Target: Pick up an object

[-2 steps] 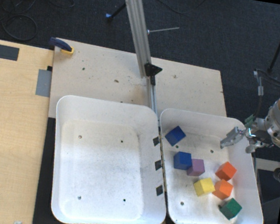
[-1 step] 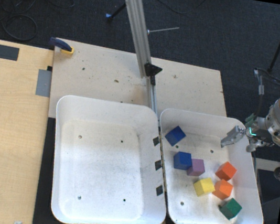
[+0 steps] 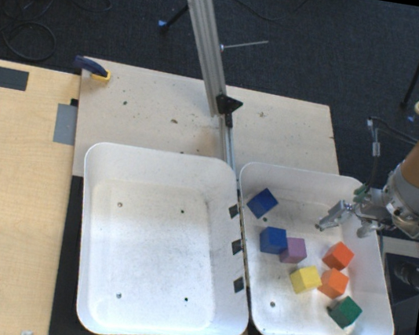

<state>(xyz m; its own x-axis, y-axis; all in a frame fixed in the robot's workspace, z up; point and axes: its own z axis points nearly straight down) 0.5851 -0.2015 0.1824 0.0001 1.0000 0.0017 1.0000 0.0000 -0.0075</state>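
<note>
Above right bin (image 3: 301, 333): gripper (image 3: 334, 218); blue cube (image 3: 262, 203) corner-up.

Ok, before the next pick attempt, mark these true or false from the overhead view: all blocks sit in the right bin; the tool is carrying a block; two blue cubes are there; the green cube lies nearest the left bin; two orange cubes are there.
1. All the blocks sit in the right white bin. True.
2. The tool carries a block. False: nothing shows between its fingers, and it sits above bare bin floor.
3. Two blue cubes are there. True: one and another.
4. The green cube lies nearest the left white bin. False: it lies at the far right, near the front corner.
5. Two orange cubes are there. True: one and another.
</note>
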